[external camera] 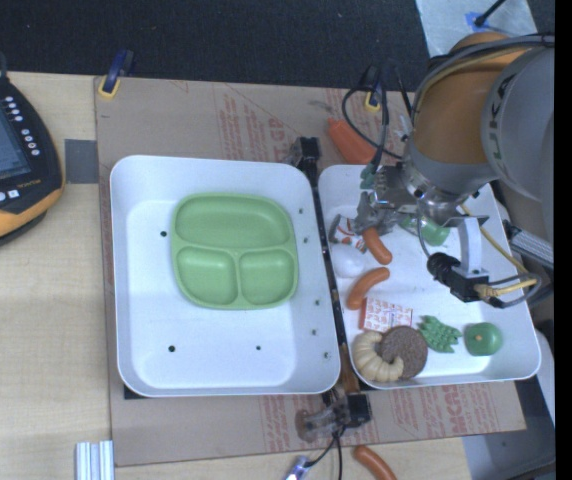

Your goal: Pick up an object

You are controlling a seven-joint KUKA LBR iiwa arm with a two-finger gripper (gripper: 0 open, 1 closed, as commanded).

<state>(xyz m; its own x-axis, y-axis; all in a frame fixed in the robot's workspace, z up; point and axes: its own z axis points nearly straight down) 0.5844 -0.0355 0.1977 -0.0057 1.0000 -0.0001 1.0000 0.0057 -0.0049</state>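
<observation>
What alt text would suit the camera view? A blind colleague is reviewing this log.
A grey and orange robot arm reaches from the right, its claw low over the right bin beside two sausages, a donut, a cookie and green toys. The left bin holds a green divided plate.

The desk (36, 308) is pale wood, its grain running left to right. A brown cardboard sheet (216, 118) with faded red print lies over its middle, reaching from near the far edge to the near one. A blue and yellow clamp (114, 72) sits at the sheet's far left corner. A patch of grey tape (80, 161) lies just beside the sheet's left edge. Beyond the desk the floor (216, 13) is dark, almost black. A pale sheet (471, 10) lies on it at the upper right. Light is even, with soft shadows.
</observation>
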